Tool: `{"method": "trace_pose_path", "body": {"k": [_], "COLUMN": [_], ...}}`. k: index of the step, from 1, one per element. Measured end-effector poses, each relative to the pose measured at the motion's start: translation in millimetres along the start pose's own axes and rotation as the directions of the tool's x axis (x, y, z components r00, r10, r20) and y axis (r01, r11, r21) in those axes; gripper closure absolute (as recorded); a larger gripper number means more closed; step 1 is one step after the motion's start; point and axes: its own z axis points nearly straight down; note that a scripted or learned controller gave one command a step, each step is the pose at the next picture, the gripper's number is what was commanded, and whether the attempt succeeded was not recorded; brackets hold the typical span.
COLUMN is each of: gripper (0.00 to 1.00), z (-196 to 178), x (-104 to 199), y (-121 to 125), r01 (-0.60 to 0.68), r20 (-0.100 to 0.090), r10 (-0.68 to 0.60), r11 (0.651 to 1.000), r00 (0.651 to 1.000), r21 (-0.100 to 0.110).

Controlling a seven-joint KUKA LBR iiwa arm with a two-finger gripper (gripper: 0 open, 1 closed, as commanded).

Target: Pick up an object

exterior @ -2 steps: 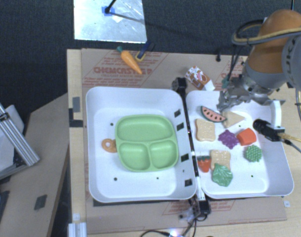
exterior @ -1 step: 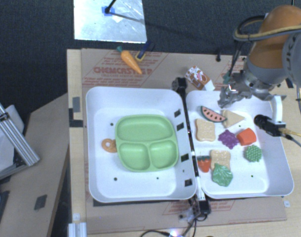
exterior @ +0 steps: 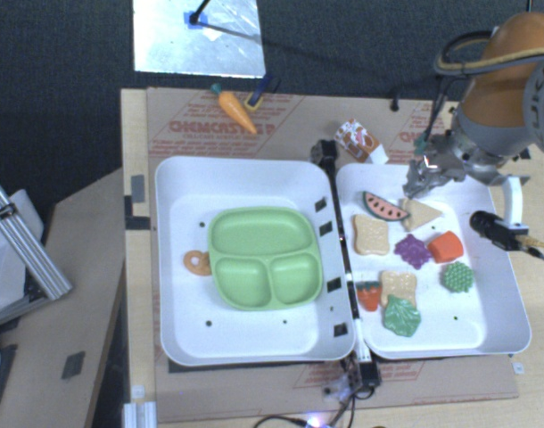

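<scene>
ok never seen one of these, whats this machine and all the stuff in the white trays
It is a robot arm, grey with an orange band, photographed from a camera fixed above the bench. Its gripper hangs over the right bin, close above a watermelon slice and a tan wedge. I can't tell whether it holds anything. That bin also has toy bread, purple grapes, an orange block and broccoli. The left bin holds a green divided plate and a small pretzel. A toy carrot lies outside.

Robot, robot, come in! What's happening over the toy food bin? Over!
Gripper low over right bin's far end. Nearest toys: tan wedge, watermelon slice. Nothing seen held. Toys packed close nearby.
</scene>
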Motion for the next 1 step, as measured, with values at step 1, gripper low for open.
{"method": "trace_pose_path", "body": {"k": [1], "gripper": [1.00], "z": [8.3], "x": [14.5], "y": [-8.9], "r01": [0.004], "r20": [0.000], "r10": [-0.004], "r11": [1.000], "r00": [1.000], "r21": [0.001]}}
